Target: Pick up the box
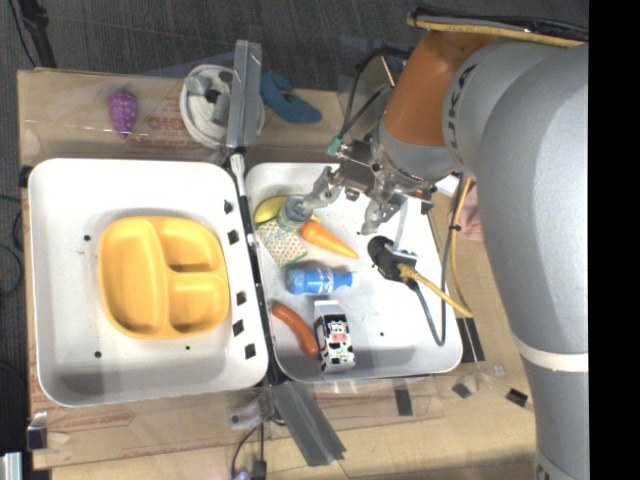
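Looming largest on my feed is the grey arm point(520, 218), which reaches in from the right with its orange band above the wrist. My target, the box point(335, 343), a small black-and-white carton, lies at the near edge of the right bin point(440, 353), just beside a sausage point(296, 327). Beyond it I see a blue bottle point(318, 281), then a carrot point(328, 239). My gripper point(350, 200) hovers over the far part of that bin, fingers spread apart with nothing between them. A yellow tray point(163, 274) sits in the left bin point(60, 368).
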### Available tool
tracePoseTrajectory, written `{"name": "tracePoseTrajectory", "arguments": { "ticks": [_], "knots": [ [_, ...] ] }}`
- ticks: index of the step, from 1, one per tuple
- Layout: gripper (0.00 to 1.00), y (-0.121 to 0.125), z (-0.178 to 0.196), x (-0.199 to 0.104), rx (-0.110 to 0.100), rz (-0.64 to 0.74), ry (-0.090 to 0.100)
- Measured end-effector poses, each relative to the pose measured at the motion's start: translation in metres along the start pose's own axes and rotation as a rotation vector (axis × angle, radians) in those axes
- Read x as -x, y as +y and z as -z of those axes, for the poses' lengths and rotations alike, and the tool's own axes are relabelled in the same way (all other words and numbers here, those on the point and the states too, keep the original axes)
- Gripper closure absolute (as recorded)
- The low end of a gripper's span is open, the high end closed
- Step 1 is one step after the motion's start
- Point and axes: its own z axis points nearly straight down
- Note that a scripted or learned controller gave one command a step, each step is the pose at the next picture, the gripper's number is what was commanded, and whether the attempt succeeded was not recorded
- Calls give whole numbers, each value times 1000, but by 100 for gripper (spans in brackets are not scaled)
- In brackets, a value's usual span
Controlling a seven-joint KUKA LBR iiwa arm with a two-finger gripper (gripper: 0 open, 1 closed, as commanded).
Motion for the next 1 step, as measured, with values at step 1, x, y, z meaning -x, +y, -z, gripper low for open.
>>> {"name": "tracePoseTrajectory", "arguments": {
  "ticks": [1],
  "knots": [
    [0,21,-105,24,-3,187,0]
  ]
}}
